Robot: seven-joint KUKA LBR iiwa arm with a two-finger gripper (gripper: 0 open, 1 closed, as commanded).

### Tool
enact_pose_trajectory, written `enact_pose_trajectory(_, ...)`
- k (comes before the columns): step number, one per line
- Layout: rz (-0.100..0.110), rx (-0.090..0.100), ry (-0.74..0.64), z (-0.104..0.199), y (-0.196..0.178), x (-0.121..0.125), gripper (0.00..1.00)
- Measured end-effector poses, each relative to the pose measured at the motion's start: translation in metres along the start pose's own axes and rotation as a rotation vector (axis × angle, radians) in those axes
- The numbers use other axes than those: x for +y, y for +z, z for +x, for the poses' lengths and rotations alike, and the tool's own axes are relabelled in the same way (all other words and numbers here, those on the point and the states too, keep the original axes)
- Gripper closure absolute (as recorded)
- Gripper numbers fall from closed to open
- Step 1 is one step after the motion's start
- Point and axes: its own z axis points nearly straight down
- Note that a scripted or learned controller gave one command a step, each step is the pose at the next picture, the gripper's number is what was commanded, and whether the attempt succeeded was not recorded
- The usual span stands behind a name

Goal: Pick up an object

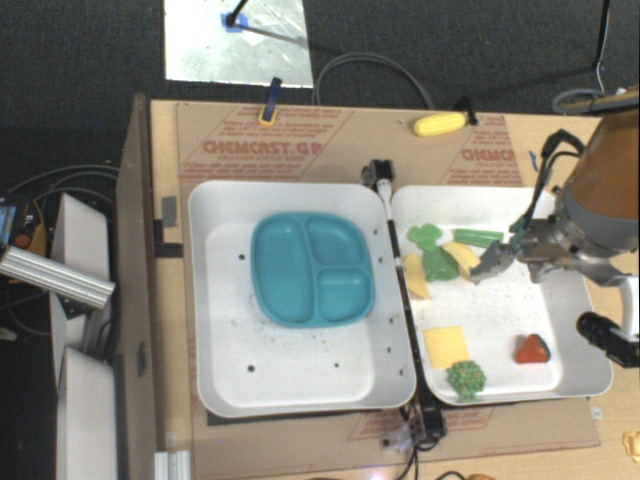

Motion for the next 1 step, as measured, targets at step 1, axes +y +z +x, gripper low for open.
enact_pose_trajectory(1, -0.004, -0.003, 0.002, -0.0614, 0.0556, 0.0615, 0.00)
